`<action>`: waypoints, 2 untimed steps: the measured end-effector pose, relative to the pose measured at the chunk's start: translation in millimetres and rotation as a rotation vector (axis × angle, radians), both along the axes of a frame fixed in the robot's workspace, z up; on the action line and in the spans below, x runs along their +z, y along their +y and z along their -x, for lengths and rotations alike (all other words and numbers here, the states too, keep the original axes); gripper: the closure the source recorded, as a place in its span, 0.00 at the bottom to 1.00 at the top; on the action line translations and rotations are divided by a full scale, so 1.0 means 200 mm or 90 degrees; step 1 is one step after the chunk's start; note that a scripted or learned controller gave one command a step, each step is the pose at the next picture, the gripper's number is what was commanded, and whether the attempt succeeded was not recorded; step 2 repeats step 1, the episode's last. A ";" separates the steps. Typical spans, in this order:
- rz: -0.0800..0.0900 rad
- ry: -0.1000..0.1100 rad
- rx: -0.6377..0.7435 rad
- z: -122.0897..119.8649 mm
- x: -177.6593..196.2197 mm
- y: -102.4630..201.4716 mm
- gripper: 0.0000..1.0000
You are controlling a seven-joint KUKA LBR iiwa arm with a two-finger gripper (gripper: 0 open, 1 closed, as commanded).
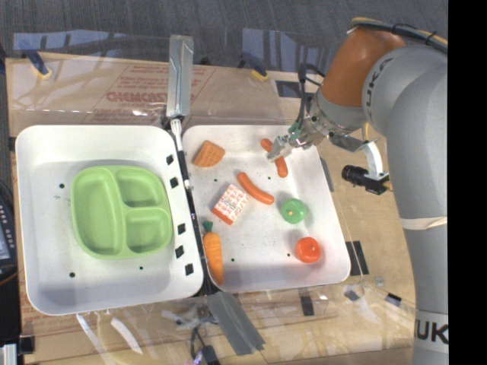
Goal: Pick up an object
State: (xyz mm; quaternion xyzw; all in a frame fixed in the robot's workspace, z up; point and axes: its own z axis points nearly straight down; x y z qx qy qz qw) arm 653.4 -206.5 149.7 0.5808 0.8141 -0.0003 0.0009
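Jaws [278, 149] are hovering over the small orange carrot piece [278, 161] at the right bin's [335, 238] back edge; open or closed, cannot tell. Risk: piece is lying close to the bin wall, so the grip may be skidding off or nudging it aside. Sausage [255, 188] is sitting nearby, apart.

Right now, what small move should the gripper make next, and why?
Probably lower straight down. The gripper hovers at the small carrot in the right bin's far corner, and nothing shows between its fingers.
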 end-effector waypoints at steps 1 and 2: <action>-0.001 0.001 -0.195 0.08 0.37 0.34 1.00; -0.001 0.001 -0.195 0.08 0.37 0.34 1.00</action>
